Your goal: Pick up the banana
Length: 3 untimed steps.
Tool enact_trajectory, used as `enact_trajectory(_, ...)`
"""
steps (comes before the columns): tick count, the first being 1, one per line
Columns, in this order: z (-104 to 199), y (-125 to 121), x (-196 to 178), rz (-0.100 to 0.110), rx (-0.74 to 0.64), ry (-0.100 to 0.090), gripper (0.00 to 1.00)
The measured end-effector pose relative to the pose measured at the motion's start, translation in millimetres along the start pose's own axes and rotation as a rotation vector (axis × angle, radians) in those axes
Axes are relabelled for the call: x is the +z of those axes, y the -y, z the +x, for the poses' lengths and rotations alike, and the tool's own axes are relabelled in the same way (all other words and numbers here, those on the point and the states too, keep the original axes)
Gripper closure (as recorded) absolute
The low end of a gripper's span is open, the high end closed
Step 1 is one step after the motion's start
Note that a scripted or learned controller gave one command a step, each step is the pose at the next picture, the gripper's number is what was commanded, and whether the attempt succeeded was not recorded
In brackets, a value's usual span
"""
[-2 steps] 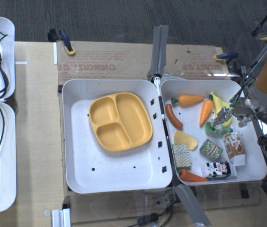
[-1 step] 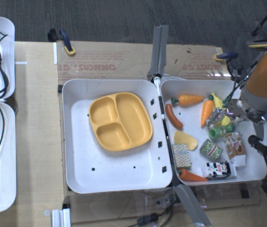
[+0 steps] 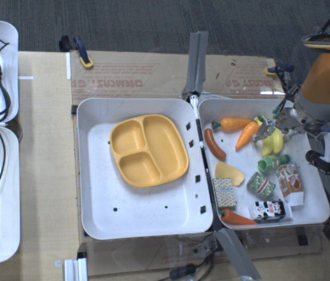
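1. Nearest us in the right bin [image 3: 323,212]: an orange carrot-like piece [image 3: 238,218] along the near wall, with a small black-and-white carton [image 3: 270,210] just right of it.
2. One row farther we see a waffle-textured block [image 3: 224,192], a green-and-red patterned can [image 3: 261,184] and a white-and-orange carton [image 3: 291,183]. The print on these is too small for us to read.
3. Mid-bin: a pale yellow wedge [image 3: 229,172] on the left and a green cylinder [image 3: 272,163] to the right, lying just near of the banana.
4. The banana [image 3: 273,141] is in the far right part of the right bin. It is yellow, short and chunky, and partly covered by the gripper.
5. The gripper [image 3: 264,132] sits right on the banana's left end. We cannot tell how far it is open, or whether it has hold of anything.
6. Crowding the banana on its left are two orange carrots [image 3: 242,130], one flat and one angled, nearly touching it. A red sausage [image 3: 215,144] lies farther left, near the divider.
7. The left bin [image 3: 95,204] holds a yellow three-section plate [image 3: 148,150], well apart from the banana.
8. Far side: the cardboard [image 3: 136,78] under the bins carries red mirrored lettering, which we cannot read reliably. A blue-and-yellow clamp [image 3: 82,52] sits at its far left corner.
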State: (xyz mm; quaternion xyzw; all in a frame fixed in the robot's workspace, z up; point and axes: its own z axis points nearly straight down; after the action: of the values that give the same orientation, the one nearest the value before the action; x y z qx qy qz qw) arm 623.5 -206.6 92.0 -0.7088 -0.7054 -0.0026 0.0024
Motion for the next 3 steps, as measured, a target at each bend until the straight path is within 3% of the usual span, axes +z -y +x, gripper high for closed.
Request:
enact_trajectory(1,-4.8,0.4,-10.8,-0.002,0.002,0.008,1.0)
enact_trajectory(2,33.1,-23.3,0.1,0.012,0.036,0.009,1.0)
enact_trajectory(3,144.1,-35.0,-98.9,-0.001,0.235,0.008,1.0)
